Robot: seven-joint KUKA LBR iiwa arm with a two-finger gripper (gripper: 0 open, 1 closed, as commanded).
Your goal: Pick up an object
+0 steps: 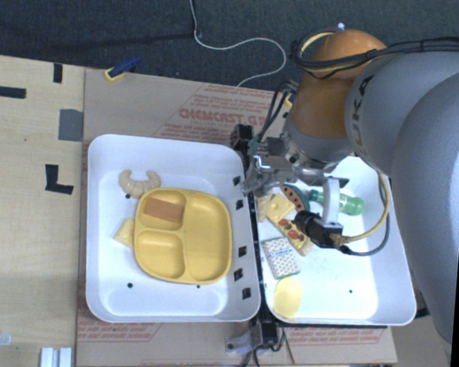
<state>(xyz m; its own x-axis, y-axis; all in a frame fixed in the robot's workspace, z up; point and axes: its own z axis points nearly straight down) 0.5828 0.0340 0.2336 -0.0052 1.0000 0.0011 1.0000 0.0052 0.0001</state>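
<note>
My gripper (271, 177) hangs low over the left side of the right bin (363, 302), just above a pile of small items. Under and beside it lie a pale yellow wedge (276, 208), a round piece with red dots (293, 197), a green bottle-like toy (341, 203), a checkered packet (281, 257) and a pale yellow disc (287, 296). The arm's body hides the fingertips.
The left bin (103, 208) holds a yellow divided tray (196, 244) with a brown slab (163, 208) in one compartment, a tan croissant shape (138, 181) and a yellow wedge (124, 231) beside it. A black cable (373, 231) loops off the wrist.
</note>
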